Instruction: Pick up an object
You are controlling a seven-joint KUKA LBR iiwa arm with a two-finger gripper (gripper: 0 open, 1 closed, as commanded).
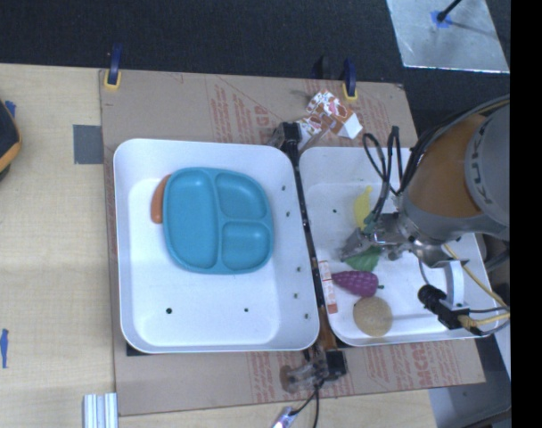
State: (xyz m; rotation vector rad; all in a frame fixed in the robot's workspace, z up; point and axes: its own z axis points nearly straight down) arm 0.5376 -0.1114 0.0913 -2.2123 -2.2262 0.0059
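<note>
While the arm [458,181] reaches in over the right bin [329,172], no object is lifted yet, so the pick looks unfinished. Gripper [358,246] sits low near the middle of the right bin, directly over or against a green object [364,261]; from this slanted view I cannot tell whether it touches that piece or only hovers above it, nor whether it is released or clenched, since the metal at its tip is small and blurred. Candidates in the right bin: a yellow object [363,205] toward the far side, just beyond the gripper; the green object at the gripper tip; a purple bunch of grapes [356,282] just nearer than the green one, close to the bin's left wall; a tan round object [373,316] by the near edge. All four appear to rest on the bin floor. Left bin [146,328] carries a blue divided plate [219,219] in its far half, with an orange object [157,201] tucked at the plate's left edge, partly hidden. Judgement: approach is done or nearly done, likely aimed at the green object; closing on it and raising it clear of the bin remain. Neighbouring grapes sit close enough that they may get nudged.
</note>
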